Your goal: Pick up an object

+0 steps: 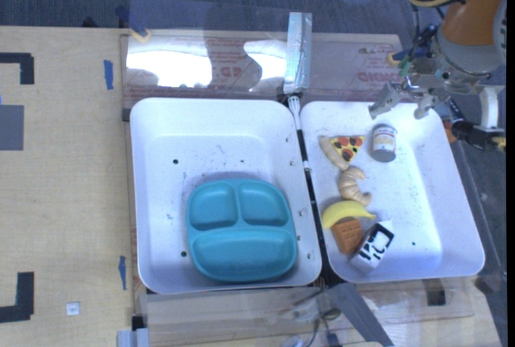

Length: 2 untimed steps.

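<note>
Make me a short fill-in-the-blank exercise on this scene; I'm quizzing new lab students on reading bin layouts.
1. The teal divided plate lies in the ____ bin of the camera view.
2. The toy pizza slice lies in the bin that also holds the small ____ beside it.
3. The banana lies just below the ____.
4. The gripper hangs over the right bin's ____ edge.

Missing words: left; can; croissant; far
</note>
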### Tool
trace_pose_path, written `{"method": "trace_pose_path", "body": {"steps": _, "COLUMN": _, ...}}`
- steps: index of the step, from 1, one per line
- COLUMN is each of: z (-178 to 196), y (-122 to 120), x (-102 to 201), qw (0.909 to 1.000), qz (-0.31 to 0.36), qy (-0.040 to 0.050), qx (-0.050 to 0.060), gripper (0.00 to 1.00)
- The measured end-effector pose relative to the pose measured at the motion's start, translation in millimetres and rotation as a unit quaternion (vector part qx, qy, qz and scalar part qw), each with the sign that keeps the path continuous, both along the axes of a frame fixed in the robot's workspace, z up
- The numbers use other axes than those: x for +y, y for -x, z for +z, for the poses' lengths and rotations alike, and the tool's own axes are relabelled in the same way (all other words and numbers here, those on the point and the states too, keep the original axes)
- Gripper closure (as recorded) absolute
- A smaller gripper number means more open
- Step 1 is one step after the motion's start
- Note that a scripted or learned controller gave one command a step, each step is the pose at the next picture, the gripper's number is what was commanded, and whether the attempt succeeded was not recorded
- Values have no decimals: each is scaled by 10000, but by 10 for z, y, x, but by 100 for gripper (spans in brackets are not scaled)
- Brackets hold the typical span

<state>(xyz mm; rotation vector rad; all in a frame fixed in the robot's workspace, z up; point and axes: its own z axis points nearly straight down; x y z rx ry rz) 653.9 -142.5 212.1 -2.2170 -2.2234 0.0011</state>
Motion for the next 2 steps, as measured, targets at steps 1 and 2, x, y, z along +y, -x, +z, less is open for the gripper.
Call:
{"method": "trace_pose_path", "body": {"steps": 1, "z": -1126, "y": -114, "x": -179, "qw": 10000, "qz": -21, "qy": 16, "qx": -57, "gripper": 0}}
{"method": "trace_pose_path", "body": {"steps": 2, "z": -1052, "y": -114, "x": -166, "qw": 10000, "qz": -11, "qy": 16, "qx": -44, "gripper": 100}}
